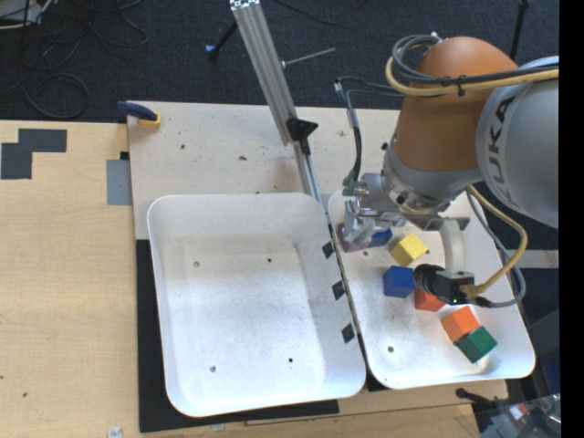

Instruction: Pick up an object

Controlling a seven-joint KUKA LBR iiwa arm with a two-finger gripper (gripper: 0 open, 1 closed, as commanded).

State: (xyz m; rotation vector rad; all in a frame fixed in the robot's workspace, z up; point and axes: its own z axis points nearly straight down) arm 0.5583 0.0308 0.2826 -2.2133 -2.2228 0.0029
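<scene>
My gripper (362, 219) hangs low over the far left corner of the right bin (411, 365), under the grey and orange wrist. A small purple object (363, 238) lies directly beneath it, partly hidden by the gripper. I cannot tell whether the gripper touches it. Just to the right sits a yellow block (410, 247), and nearer the front a blue block (398, 281). A red block (427, 298) is partly covered by a black cable fitting. An orange block (460, 320) and a green block (477, 343) lie together at the bin's front right.
The left bin (237, 336) adjoins the right one, with black clips (339, 290) along the shared rim. A slanted aluminium post (269, 71) rises behind the bins, close to the gripper. Cables loop from the wrist down over the right bin.
</scene>
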